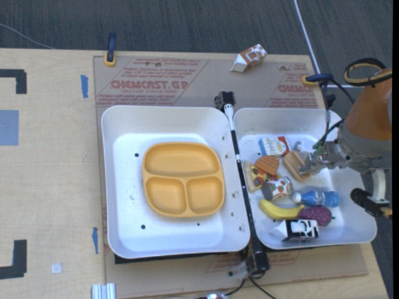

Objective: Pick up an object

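The right bin (349, 229) holds several toy foods: a blue and white carton (273, 145), a brown waffle-like piece (268, 165), a pizza slice (254, 179), a small can (278, 187), a blue bottle (318, 198), a banana (280, 210), purple grapes (316, 215) and a black and white carton (302, 229). A tan block (293, 164) lies near the bin's middle. My gripper (312, 159) reaches in from the right, low over the bin, right at the tan block's right side. Whether it touches the block I cannot make out.
The left bin (118, 167) carries a yellow divided plate (184, 179). A small brown and white carton (249, 58) lies on the board behind the bins. Blue clamps (111, 47) (318, 78) sit at the board's back corners. The arm (368, 120) covers the right bin's right wall.
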Tool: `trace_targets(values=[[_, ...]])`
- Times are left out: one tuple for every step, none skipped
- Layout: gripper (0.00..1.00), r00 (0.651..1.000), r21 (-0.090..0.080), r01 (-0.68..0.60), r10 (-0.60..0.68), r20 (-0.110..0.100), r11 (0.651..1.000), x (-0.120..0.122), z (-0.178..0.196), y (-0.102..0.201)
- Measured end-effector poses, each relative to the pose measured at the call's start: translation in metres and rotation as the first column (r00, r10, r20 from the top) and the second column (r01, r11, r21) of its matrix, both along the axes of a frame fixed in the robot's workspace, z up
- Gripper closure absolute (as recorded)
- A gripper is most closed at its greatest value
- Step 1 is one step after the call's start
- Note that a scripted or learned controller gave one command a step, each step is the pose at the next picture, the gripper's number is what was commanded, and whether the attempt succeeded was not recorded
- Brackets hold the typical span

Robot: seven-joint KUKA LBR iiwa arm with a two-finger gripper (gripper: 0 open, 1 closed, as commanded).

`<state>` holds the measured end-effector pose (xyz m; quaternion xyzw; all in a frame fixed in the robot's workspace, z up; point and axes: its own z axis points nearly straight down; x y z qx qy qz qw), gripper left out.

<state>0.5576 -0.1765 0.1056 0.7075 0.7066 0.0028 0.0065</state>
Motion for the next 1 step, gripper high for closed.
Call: trace_targets(values=[[1.0, 1.0, 0.006, -0.003, 0.003, -0.011, 1.0, -0.011, 0.1097, 0.0577]])
